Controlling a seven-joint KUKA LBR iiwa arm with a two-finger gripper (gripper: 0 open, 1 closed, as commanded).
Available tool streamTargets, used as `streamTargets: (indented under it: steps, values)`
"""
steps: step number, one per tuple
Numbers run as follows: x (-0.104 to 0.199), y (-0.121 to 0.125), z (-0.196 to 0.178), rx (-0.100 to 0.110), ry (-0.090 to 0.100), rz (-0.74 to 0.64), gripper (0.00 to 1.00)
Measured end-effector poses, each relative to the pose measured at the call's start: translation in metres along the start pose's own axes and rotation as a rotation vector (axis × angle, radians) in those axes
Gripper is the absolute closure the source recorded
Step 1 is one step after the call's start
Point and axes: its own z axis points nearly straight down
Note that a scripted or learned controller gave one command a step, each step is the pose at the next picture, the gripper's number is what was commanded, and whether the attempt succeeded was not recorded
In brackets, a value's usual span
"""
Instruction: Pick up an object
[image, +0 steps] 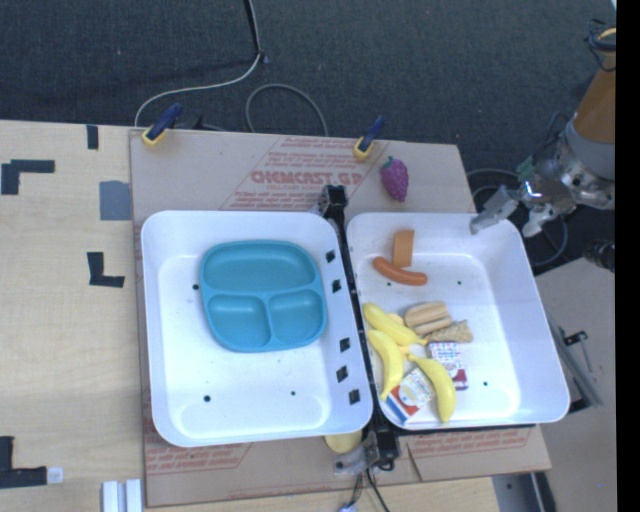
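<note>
The gripper (512, 207) hangs over the right bin's (520, 300) far right corner, fingers spread, nothing between them. Below in that bin lie a hot dog (400, 271), an orange block (403, 246), bananas (400, 355), bread (428, 316) and small packets (447, 356). The left bin (170, 330) holds a blue tray (264, 295). Purple grapes (395, 178) sit on the cardboard (290, 175) behind.
</note>
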Motion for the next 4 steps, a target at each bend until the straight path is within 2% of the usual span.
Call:
streamTargets:
  steps: [1,2,3,4]
  values:
    - [0.043,0.0,0.083,0.008,0.003,-0.003,0.0]
    - [0.096,0.012,0.163,-0.001,-0.003,-0.005,0.0]
    - [0.118,0.035,0.158,-0.003,0.0,-0.003,0.0]
    - [0.117,0.035,0.147,-0.004,-0.001,-0.002,1.0]
